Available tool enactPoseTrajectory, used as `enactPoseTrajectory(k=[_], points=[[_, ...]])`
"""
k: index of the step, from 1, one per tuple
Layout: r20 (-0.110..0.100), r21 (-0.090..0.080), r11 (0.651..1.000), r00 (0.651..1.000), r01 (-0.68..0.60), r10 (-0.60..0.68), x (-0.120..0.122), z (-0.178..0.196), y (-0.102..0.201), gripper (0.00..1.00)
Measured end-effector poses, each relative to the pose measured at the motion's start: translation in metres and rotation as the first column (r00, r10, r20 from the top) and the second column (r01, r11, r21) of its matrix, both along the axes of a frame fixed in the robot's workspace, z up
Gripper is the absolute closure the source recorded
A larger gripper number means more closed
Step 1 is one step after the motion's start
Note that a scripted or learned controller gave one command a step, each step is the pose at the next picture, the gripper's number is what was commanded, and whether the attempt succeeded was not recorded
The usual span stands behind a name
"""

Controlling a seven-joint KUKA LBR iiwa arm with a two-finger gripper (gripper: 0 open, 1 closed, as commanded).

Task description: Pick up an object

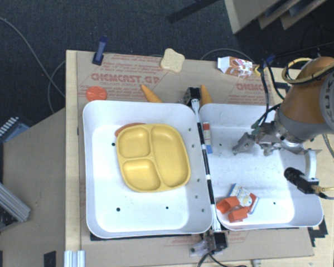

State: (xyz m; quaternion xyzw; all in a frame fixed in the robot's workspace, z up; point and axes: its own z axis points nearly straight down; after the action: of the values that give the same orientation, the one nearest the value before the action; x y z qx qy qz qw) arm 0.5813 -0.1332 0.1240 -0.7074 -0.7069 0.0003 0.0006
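Orange block (230,208) with a crumpled silver wrapper (244,196) beside it.

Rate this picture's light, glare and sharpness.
Camera view: light is even and soft; the left bin washes out near white, with a faint shadow under the yellow tray; the gripper looks slightly soft; the floor stays dark.

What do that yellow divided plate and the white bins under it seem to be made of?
Yellow divided plate: probably moulded plastic, with a smooth, slightly glossy surface and rounded compartment ridges. White bins: likely thin formed plastic, matte white, with rounded corners and shallow curled rims.
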Motion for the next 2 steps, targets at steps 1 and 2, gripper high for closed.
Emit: enactPoseTrajectory(k=[1,2], points=[[0.001,-0.001,1.000,1.000,-0.001,0.001,0.085,-0.040,-0.029,0.00],[0.003,-0.001,1.000,1.000,0.000,0.000,-0.002,0.006,-0.023,0.00]])
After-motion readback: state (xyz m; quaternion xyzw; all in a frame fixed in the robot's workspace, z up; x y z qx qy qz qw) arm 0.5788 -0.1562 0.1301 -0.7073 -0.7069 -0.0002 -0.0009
